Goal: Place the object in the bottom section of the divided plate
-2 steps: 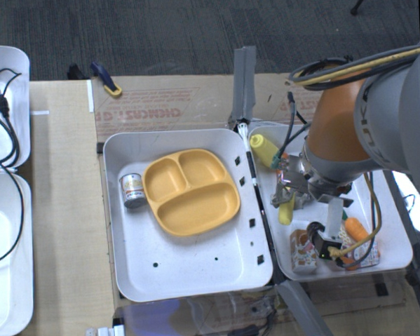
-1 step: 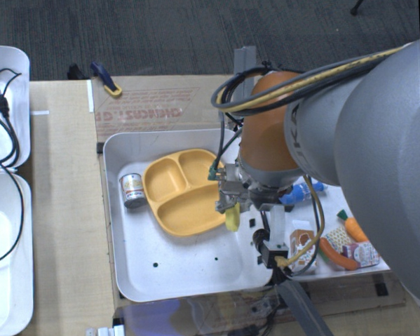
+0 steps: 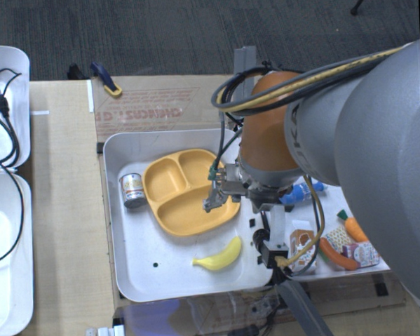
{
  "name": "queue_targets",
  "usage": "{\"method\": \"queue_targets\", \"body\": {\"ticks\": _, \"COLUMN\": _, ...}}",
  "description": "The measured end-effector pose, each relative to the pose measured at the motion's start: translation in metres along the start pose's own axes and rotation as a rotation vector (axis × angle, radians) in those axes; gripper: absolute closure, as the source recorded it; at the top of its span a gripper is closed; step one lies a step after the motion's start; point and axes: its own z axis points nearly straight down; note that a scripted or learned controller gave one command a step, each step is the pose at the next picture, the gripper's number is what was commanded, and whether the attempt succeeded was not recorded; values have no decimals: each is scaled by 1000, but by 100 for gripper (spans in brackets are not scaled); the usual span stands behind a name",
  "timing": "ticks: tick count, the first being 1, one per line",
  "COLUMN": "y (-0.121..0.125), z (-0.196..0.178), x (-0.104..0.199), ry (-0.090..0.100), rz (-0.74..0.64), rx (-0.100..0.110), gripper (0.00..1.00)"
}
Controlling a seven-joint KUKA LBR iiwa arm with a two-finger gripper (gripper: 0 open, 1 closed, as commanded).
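While over divided plate [image 3: 185, 193], pincer [image 3: 216, 198] unclear

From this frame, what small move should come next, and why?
Probably shift the gripper toward the banana and lower over it. The gripper sits at the yellow divided plate's right edge, while the banana lies apart on the white bin floor below the plate.

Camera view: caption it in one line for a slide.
KUKA arm hangs over yellow divided plate in white bin, with banana and can beside it.

Camera position: fixed above the worktop [image 3: 64, 206]
Facing: downward at a slant
Nearness: close; arm [image 3: 348, 128] looms large at right
Coverage: white bin [image 3: 131, 273]
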Motion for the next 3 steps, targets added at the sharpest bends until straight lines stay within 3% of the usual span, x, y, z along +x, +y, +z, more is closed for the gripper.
{"method": "queue_targets", "body": {"ticks": 1, "y": 0, "z": -8, "x": -1, "ry": -3, "rz": 0, "rx": 3, "gripper": 100}}
{"method": "queue_targets", "body": {"ticks": 2, "y": 22, "z": -47, "x": 52, "ry": -1, "rz": 49, "rx": -1, "gripper": 100}}
{"method": "queue_targets", "body": {"ticks": 3, "y": 22, "z": -47, "x": 52, "ry": -1, "rz": 49, "rx": -1, "gripper": 0}}
